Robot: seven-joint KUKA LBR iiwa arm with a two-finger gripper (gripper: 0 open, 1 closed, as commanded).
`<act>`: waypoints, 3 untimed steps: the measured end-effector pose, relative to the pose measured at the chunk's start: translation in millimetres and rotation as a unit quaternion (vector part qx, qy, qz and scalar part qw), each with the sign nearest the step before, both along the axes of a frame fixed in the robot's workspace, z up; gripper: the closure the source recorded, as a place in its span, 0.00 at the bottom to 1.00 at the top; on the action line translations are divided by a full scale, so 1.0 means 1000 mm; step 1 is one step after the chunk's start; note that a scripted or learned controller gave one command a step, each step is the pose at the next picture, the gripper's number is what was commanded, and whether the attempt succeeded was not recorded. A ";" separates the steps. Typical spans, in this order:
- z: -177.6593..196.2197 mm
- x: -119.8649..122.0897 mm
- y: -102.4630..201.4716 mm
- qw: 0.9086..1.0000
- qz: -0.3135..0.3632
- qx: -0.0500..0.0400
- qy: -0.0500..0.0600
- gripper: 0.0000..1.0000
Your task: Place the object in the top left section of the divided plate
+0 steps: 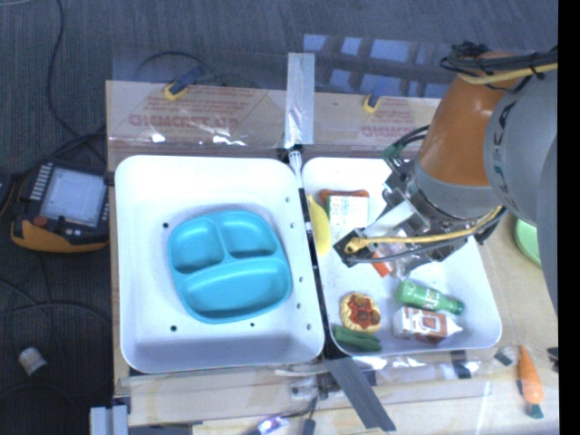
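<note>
While the arm is reaching over the right bin (489, 323), the gripper (355, 243) is hanging low above that bin's middle. Whether it is spread or pressed together cannot be told, and nothing is showing in its grasp.

Clutter is crowding it on every side. A white carton with a red top (344, 208) is lying just behind it. A yellow banana (319, 227) is lying just to its left, against the wall between the bins. A small red-orange piece (382, 266) is peeking out just to its right, partly under the wrist. Nearer the camera, a toy pizza (361, 311) and a green cucumber (356, 338) are sitting in front of the gripper. A green bottle (431, 298) and a small printed box (423, 325) are lying in front and to its right. Which of these is the object to be moved cannot be told.

The divided plate (234, 290), light blue, is sitting well to the gripper's left, in the middle of the left bin (136, 243). The bins' shared walls are standing between the two. The plate is lying flat and slightly turned. Its long axis is running left to right, with its right end nearer the camera. Its two small sections are lying on the far side and its large one on the near side. The top left section (192, 246) is lying farthest from the gripper.
</note>
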State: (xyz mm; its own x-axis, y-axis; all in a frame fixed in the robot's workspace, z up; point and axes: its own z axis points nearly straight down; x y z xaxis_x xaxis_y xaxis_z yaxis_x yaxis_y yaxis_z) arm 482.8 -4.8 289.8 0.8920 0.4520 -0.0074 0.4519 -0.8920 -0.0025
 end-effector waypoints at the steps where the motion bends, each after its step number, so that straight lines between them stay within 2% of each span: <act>1: -0.039 -0.001 -0.072 0.992 -0.124 0.000 0.000 1.00; 2: -0.068 -0.001 0.004 0.993 -0.116 0.000 0.001 1.00; 3: 0.032 0.000 -0.028 0.999 -0.042 -0.002 -0.001 1.00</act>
